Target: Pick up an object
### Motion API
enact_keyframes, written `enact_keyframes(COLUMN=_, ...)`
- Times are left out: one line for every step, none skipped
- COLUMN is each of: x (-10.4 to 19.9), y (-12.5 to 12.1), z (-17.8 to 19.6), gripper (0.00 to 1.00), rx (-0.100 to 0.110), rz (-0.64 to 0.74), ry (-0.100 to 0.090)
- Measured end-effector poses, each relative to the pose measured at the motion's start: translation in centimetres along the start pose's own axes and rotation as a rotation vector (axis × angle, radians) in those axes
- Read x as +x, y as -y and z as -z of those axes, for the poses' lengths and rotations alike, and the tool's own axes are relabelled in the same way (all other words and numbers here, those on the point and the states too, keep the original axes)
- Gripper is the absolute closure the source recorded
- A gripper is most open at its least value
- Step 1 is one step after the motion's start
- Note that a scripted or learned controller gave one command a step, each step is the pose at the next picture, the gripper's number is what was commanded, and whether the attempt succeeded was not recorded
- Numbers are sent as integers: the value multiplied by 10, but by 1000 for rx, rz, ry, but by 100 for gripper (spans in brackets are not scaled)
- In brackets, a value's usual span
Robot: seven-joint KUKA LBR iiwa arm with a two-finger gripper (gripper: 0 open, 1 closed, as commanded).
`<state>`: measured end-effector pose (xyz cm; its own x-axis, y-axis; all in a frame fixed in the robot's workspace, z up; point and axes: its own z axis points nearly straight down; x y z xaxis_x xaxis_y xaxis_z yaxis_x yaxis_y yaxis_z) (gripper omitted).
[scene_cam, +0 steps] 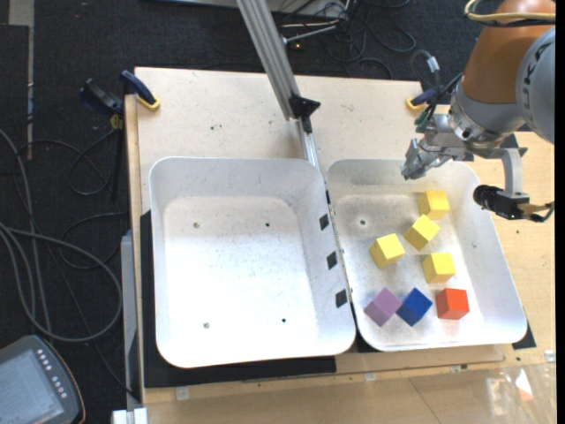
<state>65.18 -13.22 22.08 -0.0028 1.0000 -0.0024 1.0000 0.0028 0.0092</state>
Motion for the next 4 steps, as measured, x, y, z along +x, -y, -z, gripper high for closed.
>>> enact_keyframes(x=0, y=-2, z=42, gripper=100, rx=2, rz=0, ry=-1)
enact_keyframes(x=43, y=8, z=37, gripper=100, rx=10, rz=3, ry=-3)
enact_keyframes(x=94, y=20, z=42, gripper=100, rx=9, rz=5, ry=-3)
enact_keyframes(x=136, y=36, z=28, gripper=100, rx=12, rz=4, ry=-4)
